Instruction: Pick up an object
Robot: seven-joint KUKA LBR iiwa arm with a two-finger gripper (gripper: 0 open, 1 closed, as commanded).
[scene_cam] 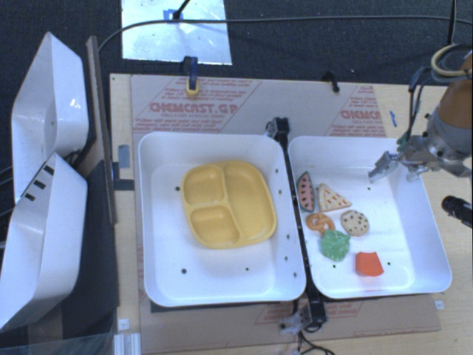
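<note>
While your gripper point(389, 166) is hovering, finger state untellable, over the right bin point(429, 220), the toy foods, cracker wedge point(332, 197) nearest, are lying down-left.

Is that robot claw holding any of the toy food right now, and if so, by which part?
Nothing is held. The gripper hangs over the upper part of the right bin, apart from the toys; its fingers have nothing between them.
</note>
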